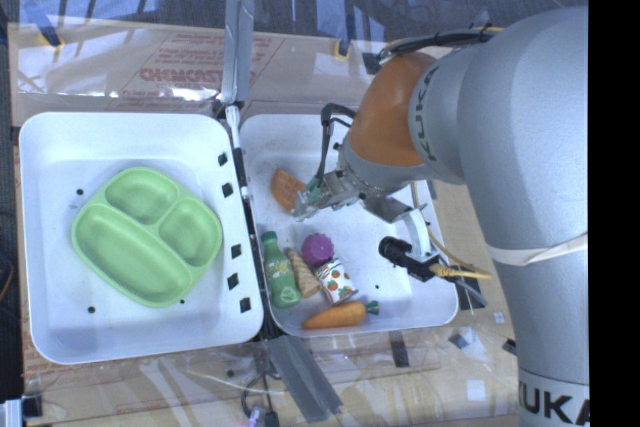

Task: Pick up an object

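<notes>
So, arm (520,165): grey with an orange band, reaching in from the right and covering the right bin's far right side.
Tabletop (130,65): carries both bins side by side under clear sheeting.
Left bin (50,315): holds one green divided plate (145,235), well apart from the gripper.
Right bin (262,140): holds all the small things, most of them crowded along its near edge.
Gripper (312,198): low in the right bin's middle, its tip just beside the orange piece; whether it is spread or closed I cannot tell.
Green bottle (281,271): lying by the bin's left wall, touching a brown cone (303,275).
Carrot (337,316): lying against the near wall.
Orange piece (288,187): alone in the upper left of the right bin, the likeliest target.
Small can (338,282): tipped between cone and carrot.
Purple ball (317,248): just above the can.
Step in hand: probably settling onto the orange piece. To do it well, centre over the piece, go down squarely so it is not nudged toward the left wall, close, then lift straight up.
Hard to make out: contact between gripper and orange piece is unclear; a black part (400,253) with a pale stick beside the arm cannot be identified.
</notes>
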`<action>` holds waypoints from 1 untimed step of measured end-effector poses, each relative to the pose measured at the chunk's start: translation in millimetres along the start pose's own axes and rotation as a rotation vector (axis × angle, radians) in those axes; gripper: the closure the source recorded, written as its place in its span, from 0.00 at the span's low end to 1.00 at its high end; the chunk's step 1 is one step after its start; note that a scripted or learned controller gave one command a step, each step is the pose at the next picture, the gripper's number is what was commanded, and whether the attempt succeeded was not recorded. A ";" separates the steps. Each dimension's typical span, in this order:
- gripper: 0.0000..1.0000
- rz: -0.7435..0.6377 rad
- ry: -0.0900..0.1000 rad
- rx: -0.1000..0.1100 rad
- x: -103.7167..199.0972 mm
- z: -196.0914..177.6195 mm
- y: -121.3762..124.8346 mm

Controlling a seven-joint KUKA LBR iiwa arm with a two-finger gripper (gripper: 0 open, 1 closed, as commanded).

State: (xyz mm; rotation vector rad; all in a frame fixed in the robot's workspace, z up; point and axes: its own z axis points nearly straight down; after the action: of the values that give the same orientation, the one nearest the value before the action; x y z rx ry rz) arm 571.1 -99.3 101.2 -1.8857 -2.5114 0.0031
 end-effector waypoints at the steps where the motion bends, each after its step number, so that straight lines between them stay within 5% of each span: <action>1: 0.00 0.000 0.000 0.000 0.1 0.1 0.0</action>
State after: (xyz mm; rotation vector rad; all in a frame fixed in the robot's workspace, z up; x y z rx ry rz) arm 571.0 -99.2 101.2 -1.8853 -2.5116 0.0034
